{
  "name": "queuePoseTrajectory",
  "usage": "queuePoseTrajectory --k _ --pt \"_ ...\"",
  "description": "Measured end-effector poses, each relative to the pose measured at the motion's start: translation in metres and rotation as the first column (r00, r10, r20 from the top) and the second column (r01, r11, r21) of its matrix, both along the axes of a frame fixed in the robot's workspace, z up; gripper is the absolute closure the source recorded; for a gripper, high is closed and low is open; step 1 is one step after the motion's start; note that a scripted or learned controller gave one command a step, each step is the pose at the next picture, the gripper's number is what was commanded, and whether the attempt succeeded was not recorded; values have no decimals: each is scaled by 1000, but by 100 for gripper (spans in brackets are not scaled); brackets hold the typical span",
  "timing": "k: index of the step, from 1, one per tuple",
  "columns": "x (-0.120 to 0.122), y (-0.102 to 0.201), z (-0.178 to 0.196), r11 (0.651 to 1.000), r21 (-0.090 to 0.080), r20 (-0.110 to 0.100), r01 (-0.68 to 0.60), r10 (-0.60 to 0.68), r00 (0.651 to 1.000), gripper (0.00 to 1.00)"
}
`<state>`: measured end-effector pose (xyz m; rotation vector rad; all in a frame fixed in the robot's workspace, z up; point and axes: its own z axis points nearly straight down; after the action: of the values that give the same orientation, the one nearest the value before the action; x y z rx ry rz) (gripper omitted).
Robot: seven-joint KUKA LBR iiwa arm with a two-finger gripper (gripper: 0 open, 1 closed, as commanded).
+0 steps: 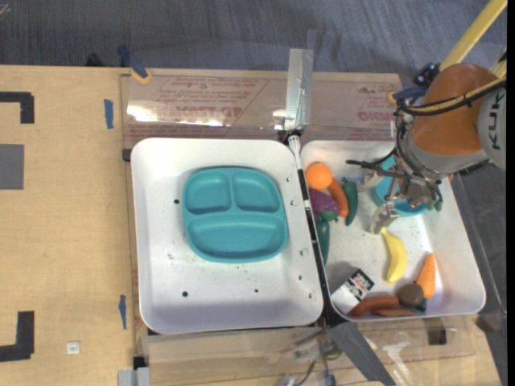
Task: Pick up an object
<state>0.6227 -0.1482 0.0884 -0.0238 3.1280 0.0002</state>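
While jaws (400, 202) hover open, banana (394, 257) lies just below.

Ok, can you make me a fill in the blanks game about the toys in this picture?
1. The teal divided plate lies in the ____ bin.
2. The yellow banana lies in the ____ bin.
3. The orange ball is touching a ____ toy just below it.
4. The plate has ____ sections.

Missing words: left; right; purple; three
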Motion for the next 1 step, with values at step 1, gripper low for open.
queuePoseTrajectory --k 1 --pt "-50 9 1 996 0 -3 91 -91 996 0"
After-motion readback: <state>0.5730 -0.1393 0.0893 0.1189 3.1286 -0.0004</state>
